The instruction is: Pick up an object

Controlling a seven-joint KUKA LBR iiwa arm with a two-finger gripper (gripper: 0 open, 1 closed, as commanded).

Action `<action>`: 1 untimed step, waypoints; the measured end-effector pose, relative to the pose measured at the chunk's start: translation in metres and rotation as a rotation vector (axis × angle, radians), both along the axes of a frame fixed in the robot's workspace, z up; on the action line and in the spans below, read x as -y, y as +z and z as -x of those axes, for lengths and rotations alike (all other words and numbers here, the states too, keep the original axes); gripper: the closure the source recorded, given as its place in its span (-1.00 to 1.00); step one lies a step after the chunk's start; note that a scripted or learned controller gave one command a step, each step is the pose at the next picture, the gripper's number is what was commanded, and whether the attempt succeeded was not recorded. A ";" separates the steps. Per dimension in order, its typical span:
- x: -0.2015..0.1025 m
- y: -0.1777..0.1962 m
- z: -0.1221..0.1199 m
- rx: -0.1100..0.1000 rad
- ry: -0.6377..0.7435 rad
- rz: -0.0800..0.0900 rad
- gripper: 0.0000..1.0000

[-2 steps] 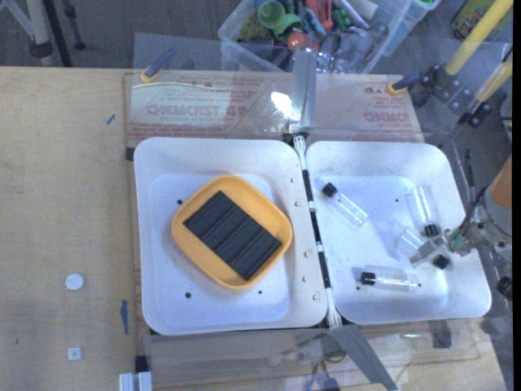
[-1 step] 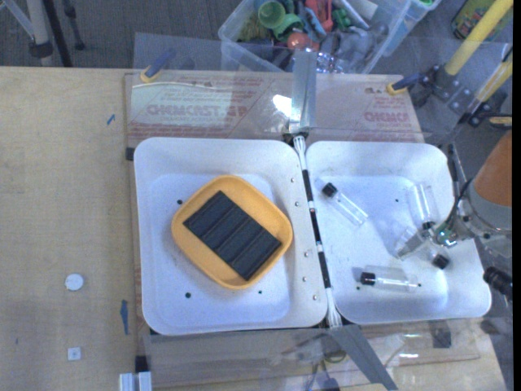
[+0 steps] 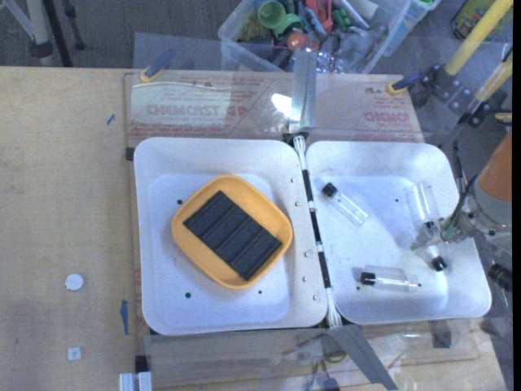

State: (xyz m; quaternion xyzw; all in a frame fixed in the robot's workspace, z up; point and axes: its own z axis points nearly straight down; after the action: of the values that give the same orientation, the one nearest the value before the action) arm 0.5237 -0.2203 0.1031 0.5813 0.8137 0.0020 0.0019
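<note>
Likely light, slippery and brittle, the clear vial (image 3: pixel 425 204) at 3 o'clock wants a mid-barrel grip; hand (image 3: pixel 435 233) opening: cannot tell.

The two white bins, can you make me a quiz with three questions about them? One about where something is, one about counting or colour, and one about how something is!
1. Where is the yellow tray with the dark ribbed panel?
A. In the left bin
B. In the right bin
C. On the wooden bench

2. How many clear tubes with black caps lie in the right bin?
A. One
B. Three
C. Six

3. How does the tray sit in the left bin?
A. Squarely along the walls
B. Turned at a slant
C. Standing on its edge

Answers:
1. A, it lies flat in the left bin.
2. B, one near the divider, one at the front, one by the pincer on the right side.
3. B, its corners point toward the bin's walls.
</note>
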 end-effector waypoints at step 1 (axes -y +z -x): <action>-0.081 0.053 -0.029 -0.003 -0.302 0.002 1.00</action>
State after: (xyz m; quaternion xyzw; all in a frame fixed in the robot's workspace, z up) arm 0.5531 -0.1389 0.1559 0.6971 0.7169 0.0002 0.0016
